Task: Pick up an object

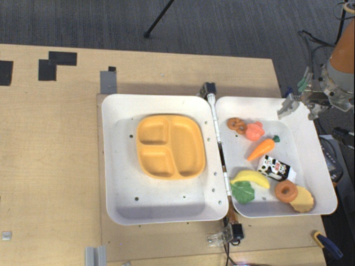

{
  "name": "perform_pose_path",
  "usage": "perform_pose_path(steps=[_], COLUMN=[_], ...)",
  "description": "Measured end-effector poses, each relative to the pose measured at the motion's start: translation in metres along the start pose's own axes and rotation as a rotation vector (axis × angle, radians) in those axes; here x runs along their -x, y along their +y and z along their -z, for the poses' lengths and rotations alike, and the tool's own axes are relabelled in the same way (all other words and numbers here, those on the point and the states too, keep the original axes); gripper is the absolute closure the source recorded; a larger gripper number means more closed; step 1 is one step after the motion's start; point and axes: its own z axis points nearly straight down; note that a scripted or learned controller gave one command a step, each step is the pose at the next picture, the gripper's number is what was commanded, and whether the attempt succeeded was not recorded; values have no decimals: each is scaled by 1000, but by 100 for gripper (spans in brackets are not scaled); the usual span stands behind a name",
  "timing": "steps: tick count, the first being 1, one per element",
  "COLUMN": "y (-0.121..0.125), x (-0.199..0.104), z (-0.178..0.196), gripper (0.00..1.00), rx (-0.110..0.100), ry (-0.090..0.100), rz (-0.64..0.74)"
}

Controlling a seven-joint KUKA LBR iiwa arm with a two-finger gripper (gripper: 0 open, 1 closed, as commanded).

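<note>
Carrot (260, 148) well below fingers (285, 106)

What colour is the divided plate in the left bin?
Yellow-orange all over; the divided plate shows plainly in the camera view, lying in the left bin.

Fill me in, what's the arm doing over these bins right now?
The gripper sits at the far right corner of the right bin, above the toys and touching none of them. That bin holds a carrot, banana, doughnut, a black-and-white carton and other small pieces. The left bin holds a yellow divided tray. Nothing has been picked up yet.
</note>
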Motion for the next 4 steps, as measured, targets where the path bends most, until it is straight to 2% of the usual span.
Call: perform_pose_path(steps=[1,2,3,4], y=[-32,-40,-21,-69], x=[-33,-64,-79,-80], z=[-112,-146,-146,-145], gripper=[0,0,0,0], rx=[-3,11,6,17], ry=[1,-8,-2,-6], rz=[-30,684,497,525])
